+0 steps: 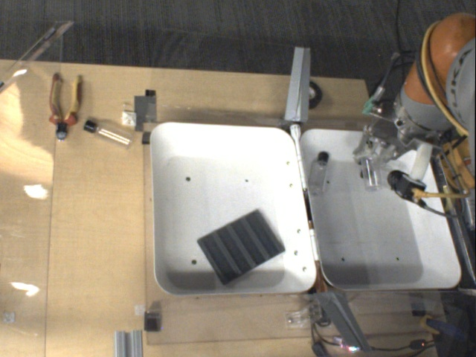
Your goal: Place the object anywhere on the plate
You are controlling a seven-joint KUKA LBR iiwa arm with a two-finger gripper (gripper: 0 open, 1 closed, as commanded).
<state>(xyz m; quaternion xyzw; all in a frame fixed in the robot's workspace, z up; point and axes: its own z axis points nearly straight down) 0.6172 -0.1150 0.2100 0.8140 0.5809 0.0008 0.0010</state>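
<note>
Claw (370,166) above right bin (387,274), state impossible to tell; small clear object (320,171) lying there ungrasped, dark ridged plate (242,245) in left bin (178,147) bare; placement judged outstanding

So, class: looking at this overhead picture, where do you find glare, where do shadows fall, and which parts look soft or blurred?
Camera view: bright glare patches lie on the wooden bench at far left; the dark ribbed plate casts a soft shadow in the left bin; the gripper throws a faint shadow on the right bin; the whole picture is slightly soft and the pliers lack fine detail.
</note>
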